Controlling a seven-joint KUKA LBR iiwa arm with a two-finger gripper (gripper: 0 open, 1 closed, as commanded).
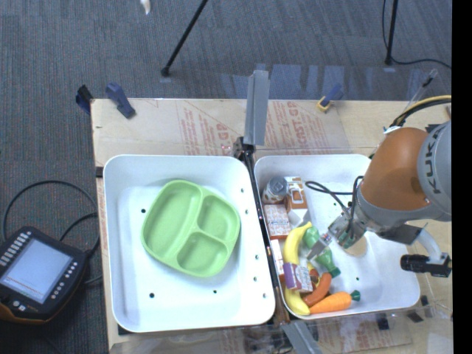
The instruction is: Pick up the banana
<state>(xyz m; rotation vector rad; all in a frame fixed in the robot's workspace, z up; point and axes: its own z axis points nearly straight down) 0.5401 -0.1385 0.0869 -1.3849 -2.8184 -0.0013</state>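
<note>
The yellow banana (294,243) lies curved in the left part of the right bin (391,286), among other toy foods. My gripper (319,248) hangs low just to the banana's right, over small green items (313,236). Whether it touches the banana cannot be told from here. The arm's orange band (394,172) rises above and to the right of it.
Around the banana are a can (275,189), a red-and-white box (276,220), a purple packet (293,277), a carrot (332,302) and a second yellow piece (296,303). The left bin (125,271) holds a green divided plate (192,227). A grey post (257,113) stands behind the bins.
</note>
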